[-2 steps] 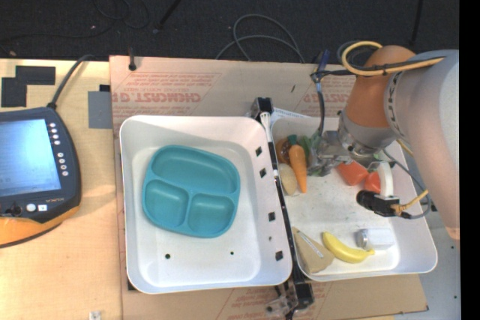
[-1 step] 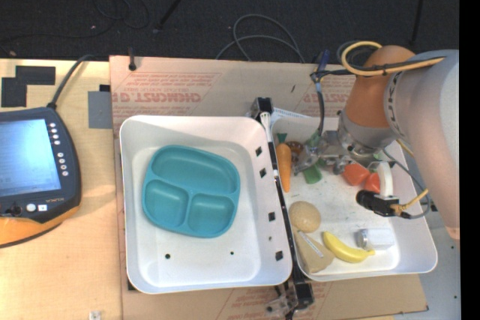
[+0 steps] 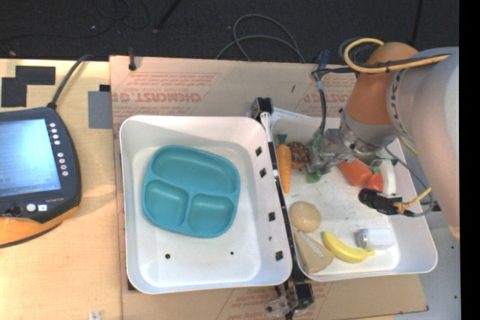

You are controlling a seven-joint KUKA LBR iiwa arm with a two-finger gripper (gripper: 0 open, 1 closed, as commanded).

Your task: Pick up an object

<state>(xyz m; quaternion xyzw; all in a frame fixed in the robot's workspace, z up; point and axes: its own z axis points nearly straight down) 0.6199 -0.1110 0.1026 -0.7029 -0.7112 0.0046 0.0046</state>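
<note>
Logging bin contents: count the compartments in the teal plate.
3. The teal divided plate in the left bin has one wide compartment along its upper side and two smaller ones below, side by side.

- Lit brightly and evenly from above; white bins (image 3: 196,133) near washed out.
- Black and murky beyond the bench, cables barely readable there.
- Soft, short shadows under the teal plate (image 3: 191,191) and banana (image 3: 346,247).
- Pale glow off the tablet screen (image 3: 27,157) at left.
- Slightly soft and grainy throughout; small items under the arm (image 3: 420,97) blurred together.
</note>
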